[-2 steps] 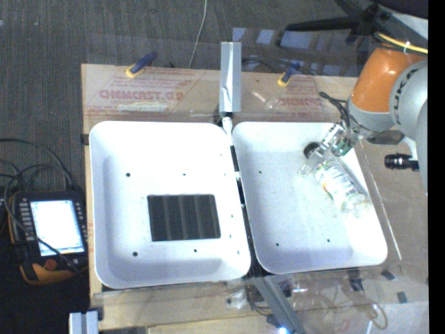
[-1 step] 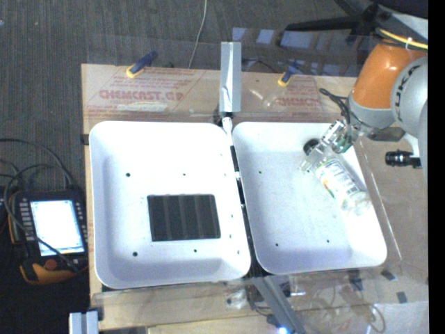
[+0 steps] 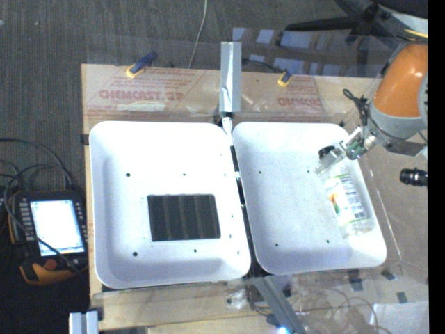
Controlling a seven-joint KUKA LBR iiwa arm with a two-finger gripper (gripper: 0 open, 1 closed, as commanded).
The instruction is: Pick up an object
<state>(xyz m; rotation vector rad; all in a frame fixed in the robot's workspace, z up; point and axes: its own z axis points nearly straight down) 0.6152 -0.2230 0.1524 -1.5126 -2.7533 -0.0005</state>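
Dark ridged pad (image 3: pixel 183 216) in left bin (image 3: pixel 111 145) — gripper (image 3: pixel 332 153) over clear packet (image 3: pixel 349 202), finger state unclear, perhaps touching

wooden bench (image 3: pixel 104 110), two white bins (image 3: pixel 111 152) side by side on it, one under the gripper (image 3: pixel 332 155), other off to its left

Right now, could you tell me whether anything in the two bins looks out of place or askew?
Nothing looks spilled or damaged. A clear plastic bottle lies on its side at a slant near the right bin's right wall, just below the claw. A dark ribbed rectangular panel lies flat and square in the left bin.
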